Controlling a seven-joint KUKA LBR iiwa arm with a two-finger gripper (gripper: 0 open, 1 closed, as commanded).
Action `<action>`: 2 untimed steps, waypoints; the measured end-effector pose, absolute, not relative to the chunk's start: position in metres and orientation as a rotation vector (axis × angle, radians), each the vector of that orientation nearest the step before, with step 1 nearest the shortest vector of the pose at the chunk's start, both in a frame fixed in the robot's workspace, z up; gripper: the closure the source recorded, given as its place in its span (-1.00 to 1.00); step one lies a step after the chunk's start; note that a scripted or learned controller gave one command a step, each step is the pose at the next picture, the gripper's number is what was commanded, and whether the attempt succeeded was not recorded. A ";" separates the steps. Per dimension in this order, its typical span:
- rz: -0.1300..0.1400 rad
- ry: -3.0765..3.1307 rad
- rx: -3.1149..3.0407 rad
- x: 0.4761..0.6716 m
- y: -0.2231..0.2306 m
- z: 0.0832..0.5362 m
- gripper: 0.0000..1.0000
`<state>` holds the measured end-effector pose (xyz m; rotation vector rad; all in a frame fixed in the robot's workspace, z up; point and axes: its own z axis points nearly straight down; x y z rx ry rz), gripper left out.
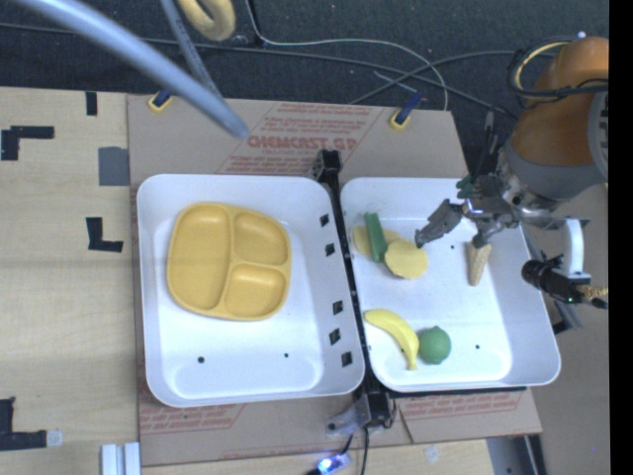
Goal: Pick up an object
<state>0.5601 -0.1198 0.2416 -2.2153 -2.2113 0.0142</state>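
The right bin (514, 359) holds a yellow banana (394, 332), a green ball-like fruit (433, 345), a round yellow piece (406, 260), a dark green stick-shaped piece (375, 236) and a tan cone (479, 262). My gripper (457, 222) hovers over the upper part of the right bin, fingers spread open. One dark finger (435, 227) points toward the round yellow piece; the other sits just above the tan cone. Nothing is between the fingers.
The left bin (168, 364) holds a yellow divided plate (229, 261). A black divider (341, 295) runs between the bins. Cables cross the dark surface behind the bench. The arm's orange and grey body (559, 117) fills the right side.
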 end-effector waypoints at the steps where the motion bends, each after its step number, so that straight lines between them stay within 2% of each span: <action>1: 0.002 -2.222 -2.219 0.563 -0.120 0.249 -1.00; 2: 0.008 -2.219 -2.216 0.564 -0.111 0.188 -1.00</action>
